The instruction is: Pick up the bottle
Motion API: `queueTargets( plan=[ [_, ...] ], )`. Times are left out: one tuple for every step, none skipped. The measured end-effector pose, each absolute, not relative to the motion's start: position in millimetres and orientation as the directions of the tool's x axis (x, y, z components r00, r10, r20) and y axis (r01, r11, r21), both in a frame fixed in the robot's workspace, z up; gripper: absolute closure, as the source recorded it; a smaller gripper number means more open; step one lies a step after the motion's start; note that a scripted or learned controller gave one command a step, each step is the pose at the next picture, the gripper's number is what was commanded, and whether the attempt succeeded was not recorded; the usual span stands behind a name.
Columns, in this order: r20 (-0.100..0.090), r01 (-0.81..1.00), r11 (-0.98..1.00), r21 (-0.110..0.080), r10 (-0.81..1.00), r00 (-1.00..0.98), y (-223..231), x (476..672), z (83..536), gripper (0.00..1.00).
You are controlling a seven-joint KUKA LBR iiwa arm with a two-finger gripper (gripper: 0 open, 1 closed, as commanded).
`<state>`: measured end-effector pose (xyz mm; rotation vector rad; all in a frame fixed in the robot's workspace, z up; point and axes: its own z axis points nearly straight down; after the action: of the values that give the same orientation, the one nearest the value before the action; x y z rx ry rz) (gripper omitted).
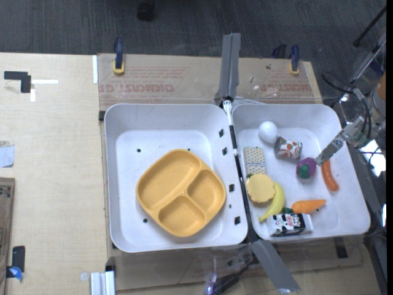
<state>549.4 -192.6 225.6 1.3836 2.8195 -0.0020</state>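
Observation:
The bottle (287,147) is small, white with an orange and brown label, and lies on its side in the upper middle of the right bin (344,226). My gripper (326,153) reaches in from the right edge and hangs low over the bin's right part. Its tip is a little right of the bottle, just above a purple toy (306,168) and next to an orange sausage-shaped toy (331,177). Nothing shows in its grasp.
The right bin also holds a white ball (268,130), a checkered block (255,158), a yellow round piece (260,188), a banana (274,204), a carrot (309,206) and a black-and-white carton (288,224). A yellow divided plate (180,193) lies in the left bin (123,134).

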Motion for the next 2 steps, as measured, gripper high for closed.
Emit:
queueTargets(
  plan=[
    [0.000,0.569,0.822,0.001,0.569,-0.822,-198,576.4,119,0.00],
    [-0.002,0.555,0.832,0.002,0.555,-0.832,-176,579.4,131,0.00]
  ],
)
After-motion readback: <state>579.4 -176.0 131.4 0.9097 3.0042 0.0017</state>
